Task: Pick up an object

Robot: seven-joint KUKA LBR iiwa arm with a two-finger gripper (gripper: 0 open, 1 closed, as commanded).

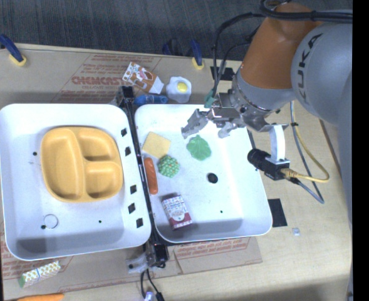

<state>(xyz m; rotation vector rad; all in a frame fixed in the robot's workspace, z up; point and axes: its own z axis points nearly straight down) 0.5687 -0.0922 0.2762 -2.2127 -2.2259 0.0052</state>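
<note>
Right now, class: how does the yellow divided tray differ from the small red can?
The yellow divided tray sits in the left bin; the small red can lies in the right bin. The tray is far larger, plain yellow; the can is red with a label. Both rest untouched.

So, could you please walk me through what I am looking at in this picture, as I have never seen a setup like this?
This is a single camera fixed above a bench, looking down at a slant. The grey machine with the orange band is a robot arm reaching in from the right; its gripper hangs over the right bin, near its back edge, with nothing visibly held. Two shallow white bins sit side by side. The left bin holds a yellow divided tray. The right bin holds a yellow cheese-like wedge, a green leafy piece, a green bumpy ball, an orange sausage-like stick and a small red can. Behind the bins lie a small carton and a white-and-yellow item.
</note>
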